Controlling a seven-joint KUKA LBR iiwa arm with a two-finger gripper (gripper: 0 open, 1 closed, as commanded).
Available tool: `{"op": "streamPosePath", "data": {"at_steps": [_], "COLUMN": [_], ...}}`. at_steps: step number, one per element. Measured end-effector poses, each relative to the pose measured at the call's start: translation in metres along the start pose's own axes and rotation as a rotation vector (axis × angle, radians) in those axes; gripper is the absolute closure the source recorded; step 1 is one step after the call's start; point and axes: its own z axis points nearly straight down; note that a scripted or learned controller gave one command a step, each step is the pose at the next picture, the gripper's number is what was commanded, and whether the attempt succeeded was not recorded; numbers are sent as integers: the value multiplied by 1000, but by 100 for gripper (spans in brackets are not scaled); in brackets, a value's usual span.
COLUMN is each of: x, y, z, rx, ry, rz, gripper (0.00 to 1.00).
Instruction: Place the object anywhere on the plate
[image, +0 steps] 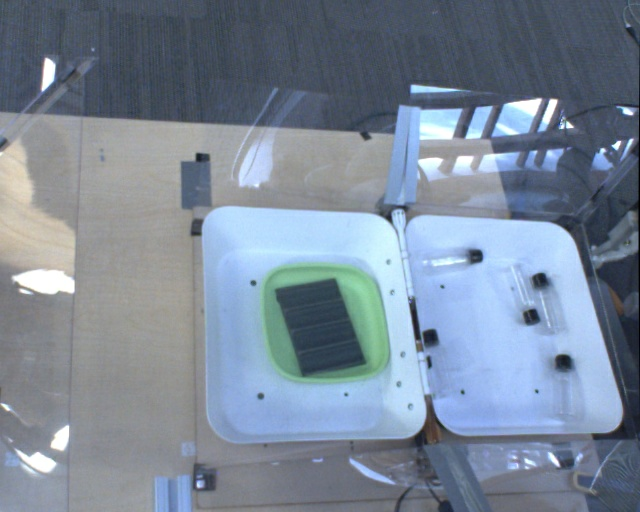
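Several black-capped vials lie unpicked in the right bin; one must be grasped for the green plate. Pincer state cannot be told.

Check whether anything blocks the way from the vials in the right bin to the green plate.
The raised rims where the two bins meet lie between the clear vials and the green plate, so a vial must be lifted over them. A dark grey ridged block already covers much of the plate, leaving bare green around its edges.
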Motion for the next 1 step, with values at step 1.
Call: {"op": "streamPosePath", "data": {"at_steps": [1], "x": [-10], "y": [0], "z": [18], "rx": [5], "ry": [1], "rz": [67], "gripper": [0]}}
